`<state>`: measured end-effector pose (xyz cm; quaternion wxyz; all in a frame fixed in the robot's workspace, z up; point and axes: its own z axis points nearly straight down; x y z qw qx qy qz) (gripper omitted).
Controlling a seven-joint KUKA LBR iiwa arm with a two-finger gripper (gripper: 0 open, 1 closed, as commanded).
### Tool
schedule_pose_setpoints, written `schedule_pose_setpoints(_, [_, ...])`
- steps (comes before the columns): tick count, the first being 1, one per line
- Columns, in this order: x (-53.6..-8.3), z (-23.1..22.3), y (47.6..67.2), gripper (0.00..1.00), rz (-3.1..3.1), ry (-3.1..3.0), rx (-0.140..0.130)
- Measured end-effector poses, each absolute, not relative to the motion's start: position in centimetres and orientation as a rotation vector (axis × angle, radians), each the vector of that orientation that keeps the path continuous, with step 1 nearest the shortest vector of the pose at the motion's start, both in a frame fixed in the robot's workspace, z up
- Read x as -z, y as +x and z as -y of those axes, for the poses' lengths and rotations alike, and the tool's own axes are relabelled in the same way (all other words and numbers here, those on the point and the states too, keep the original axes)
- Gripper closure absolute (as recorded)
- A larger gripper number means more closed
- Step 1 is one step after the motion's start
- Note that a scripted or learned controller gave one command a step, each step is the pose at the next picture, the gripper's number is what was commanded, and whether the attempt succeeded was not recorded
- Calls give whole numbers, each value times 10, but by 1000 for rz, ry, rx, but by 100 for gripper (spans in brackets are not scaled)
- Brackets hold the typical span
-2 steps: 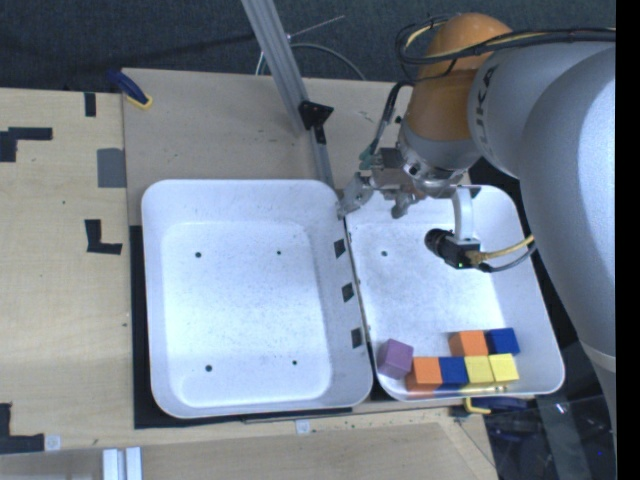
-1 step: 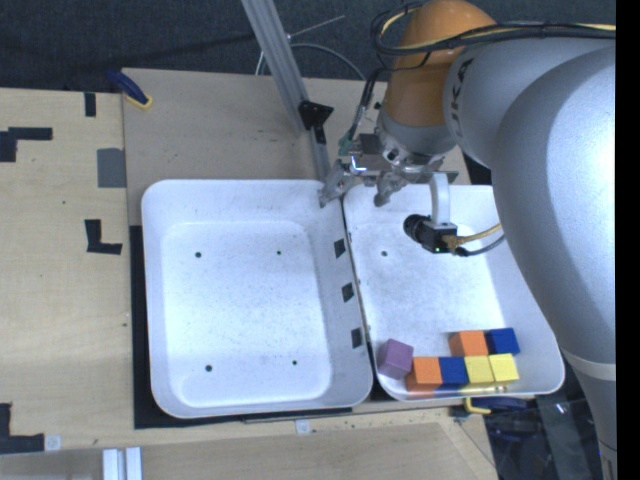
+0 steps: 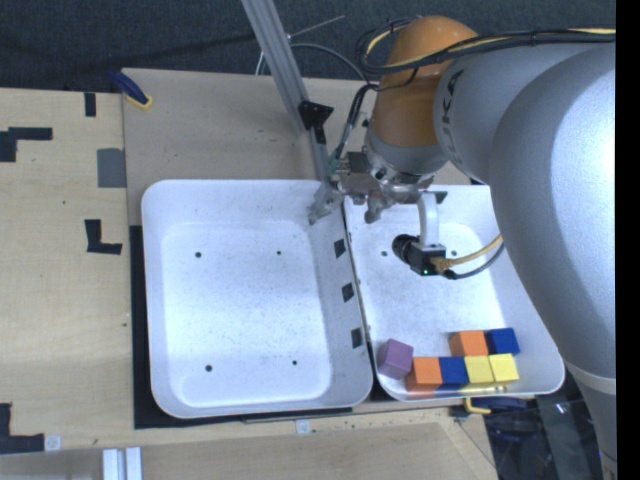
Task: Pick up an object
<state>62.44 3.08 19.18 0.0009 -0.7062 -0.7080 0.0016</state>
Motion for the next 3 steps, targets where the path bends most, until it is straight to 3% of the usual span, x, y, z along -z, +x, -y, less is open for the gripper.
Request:
schedule_pose_setpoints(1, [-217, -56, 630, 0, 2225, -2216, 2])
schedule_pose_setpoints(2, [-190, -78, 632, 0, 2223, -2217, -7])
schedule_pose_setpoints(3, [-192, -81, 578, 0, 2219, -2220, -8])
